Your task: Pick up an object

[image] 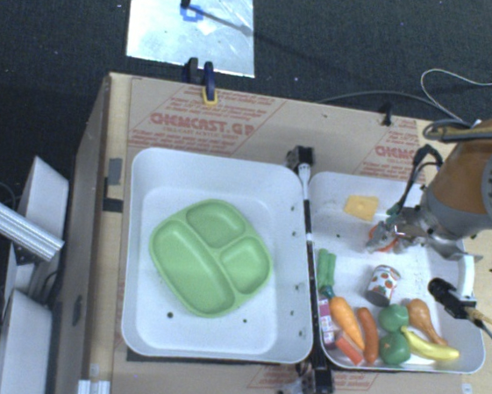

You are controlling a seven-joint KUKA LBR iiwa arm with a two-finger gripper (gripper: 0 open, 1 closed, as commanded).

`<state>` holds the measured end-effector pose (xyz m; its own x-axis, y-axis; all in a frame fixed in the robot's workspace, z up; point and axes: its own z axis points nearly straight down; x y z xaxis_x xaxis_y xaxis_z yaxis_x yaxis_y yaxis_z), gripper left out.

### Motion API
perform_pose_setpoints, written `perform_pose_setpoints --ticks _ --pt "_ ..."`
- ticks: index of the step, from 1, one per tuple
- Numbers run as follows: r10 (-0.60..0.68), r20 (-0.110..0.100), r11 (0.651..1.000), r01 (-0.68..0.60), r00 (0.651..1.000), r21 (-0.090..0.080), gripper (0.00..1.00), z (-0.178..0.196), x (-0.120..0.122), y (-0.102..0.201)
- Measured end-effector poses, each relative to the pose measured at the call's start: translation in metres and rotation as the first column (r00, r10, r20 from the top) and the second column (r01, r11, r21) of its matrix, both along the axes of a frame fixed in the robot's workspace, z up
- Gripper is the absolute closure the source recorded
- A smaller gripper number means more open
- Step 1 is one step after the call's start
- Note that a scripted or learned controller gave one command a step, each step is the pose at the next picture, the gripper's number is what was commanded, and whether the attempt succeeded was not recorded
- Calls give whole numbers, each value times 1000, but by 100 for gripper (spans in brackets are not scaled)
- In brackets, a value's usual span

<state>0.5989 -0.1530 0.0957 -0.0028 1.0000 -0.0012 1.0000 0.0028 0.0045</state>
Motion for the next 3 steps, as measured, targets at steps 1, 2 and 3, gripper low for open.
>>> perform_pose_setpoints --ticks 1,2,3 --pt "2 1 1000 -2 1000 1 100 115 -35 57" --pt "0 -2 1000 0 1000 1 0 114 -35 56" --pt "-3 -5 1000 3 1000 -1 0 64 -36 -8"
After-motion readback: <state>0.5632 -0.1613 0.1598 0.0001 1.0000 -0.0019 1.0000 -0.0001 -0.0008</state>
